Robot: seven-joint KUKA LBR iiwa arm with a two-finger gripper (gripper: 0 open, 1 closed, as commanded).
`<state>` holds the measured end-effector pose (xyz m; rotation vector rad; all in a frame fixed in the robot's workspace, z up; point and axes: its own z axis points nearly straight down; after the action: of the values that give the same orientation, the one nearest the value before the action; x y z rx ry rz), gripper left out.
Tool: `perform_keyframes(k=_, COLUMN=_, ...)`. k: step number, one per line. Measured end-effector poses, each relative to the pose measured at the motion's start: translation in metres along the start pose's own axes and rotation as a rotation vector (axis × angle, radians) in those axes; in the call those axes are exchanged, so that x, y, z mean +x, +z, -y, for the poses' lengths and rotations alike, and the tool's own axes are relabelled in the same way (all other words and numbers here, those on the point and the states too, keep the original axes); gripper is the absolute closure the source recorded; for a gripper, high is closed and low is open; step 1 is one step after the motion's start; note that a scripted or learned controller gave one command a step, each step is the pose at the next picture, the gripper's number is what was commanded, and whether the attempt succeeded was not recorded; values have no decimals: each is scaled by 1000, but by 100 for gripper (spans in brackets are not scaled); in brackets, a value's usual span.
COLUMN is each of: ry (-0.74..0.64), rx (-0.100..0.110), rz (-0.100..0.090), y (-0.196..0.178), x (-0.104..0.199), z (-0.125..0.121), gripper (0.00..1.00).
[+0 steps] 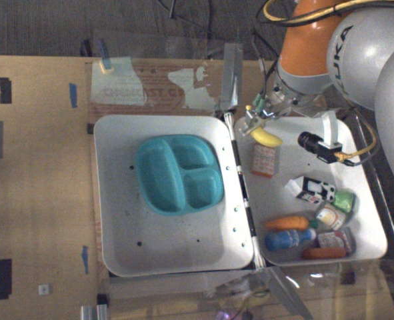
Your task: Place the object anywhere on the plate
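Near edge, right bin [377,245]: blue bottle [289,239] lying on its side, carrot [287,223] just above it, a red-brown item [327,252] at the bin's front, a small jar [330,217] and a green object [344,201] beside it, black-and-white packet [315,189] a bit further back. Mid bin: orange-red box [265,160] near the left wall.

Left bin [117,245]: teal three-compartment plate [180,173] flat, about centre, nothing on it.

Far end of right bin: banana [267,137] sits at the back left corner, just above the box, not on the plate. Gripper [258,117] is right over it, touching or nearly so. Can't tell whether the fingers are spread or closed, or whether the banana is between them – too small and cluttered there.

Arm [357,52] comes in from the top right, orange band [310,25] above the wrist, wrist angled down and left toward that corner. Black camera module [320,147] hangs off the wrist side on a yellow cable [357,155].
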<state>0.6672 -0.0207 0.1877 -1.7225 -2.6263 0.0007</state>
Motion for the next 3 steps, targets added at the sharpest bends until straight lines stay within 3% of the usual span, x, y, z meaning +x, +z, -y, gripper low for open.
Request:
perform_keyframes(k=1, ry=12, rx=1, rz=-1, y=4, x=25, z=6, gripper=100)
perform_keyframes(k=2, ry=-162, rx=1, rz=-1, y=4, x=67, z=14, gripper=100)
perform_keyframes(k=3, ry=-306, rx=-3, rz=2, y=-1, x=124, z=-11, gripper=100)
